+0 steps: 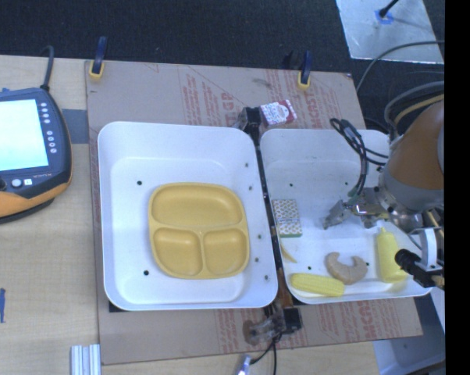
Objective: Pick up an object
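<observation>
- Bench from above at a slant: two shallow white bins sit side by side on a brown cardboard sheet — left bin (118, 209) and right bin (313, 151) with their inner rims touching.
- Left bin holds a yellow divided plate (197, 230), three compartments, lying flat near the middle of the floor.
- Right bin holds the loose objects, all toward its near half: a small green-patterned sponge (286, 217) by the left wall, a yellow corn cob (316, 284) lying along the near wall, a tan shrimp-shaped toy (346, 268) just beside the corn, and a second yellow piece (387, 256) standing near the right corner, its kind unclear.
- Arm (414, 158) comes in from the right, its orange band over the right bin's far-right part, with black cables looping above the bin floor.
- Gripper (349, 211) sits low over the right bin's middle, above and apart from the shrimp toy; whether its jaws are spread or closed cannot be told, and nothing is visibly held in them.
- Teach pendant (20, 151) with a lit screen lies on the bench well left of the bins.
- Small red-and-white packet (277, 113) lies on the cardboard just beyond the bins' far rims — near where they meet.
- Blue-and-yellow clamps (97, 59) pin the cardboard's far edge.
</observation>
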Action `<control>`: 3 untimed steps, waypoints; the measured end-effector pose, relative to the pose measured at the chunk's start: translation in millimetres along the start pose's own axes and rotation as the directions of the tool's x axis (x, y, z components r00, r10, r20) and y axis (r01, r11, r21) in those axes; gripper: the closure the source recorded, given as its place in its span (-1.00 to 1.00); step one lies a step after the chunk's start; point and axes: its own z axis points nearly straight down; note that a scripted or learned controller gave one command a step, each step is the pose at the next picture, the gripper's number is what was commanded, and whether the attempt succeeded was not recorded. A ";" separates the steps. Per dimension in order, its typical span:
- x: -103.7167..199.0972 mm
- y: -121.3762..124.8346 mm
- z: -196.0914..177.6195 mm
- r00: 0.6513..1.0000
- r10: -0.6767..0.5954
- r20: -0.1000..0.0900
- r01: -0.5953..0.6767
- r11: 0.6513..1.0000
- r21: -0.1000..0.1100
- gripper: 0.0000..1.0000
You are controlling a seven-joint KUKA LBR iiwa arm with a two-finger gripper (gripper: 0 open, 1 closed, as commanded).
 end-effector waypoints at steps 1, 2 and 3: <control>65.8 47.7 -0.7 1.000 -0.002 0.001 0.002 1.000 -0.002 -1.00; 34.7 104.3 -1.3 1.000 0.000 0.000 0.000 1.000 -0.002 -1.00; 60.8 120.9 -1.4 1.000 0.000 0.000 0.000 1.000 -0.003 -1.00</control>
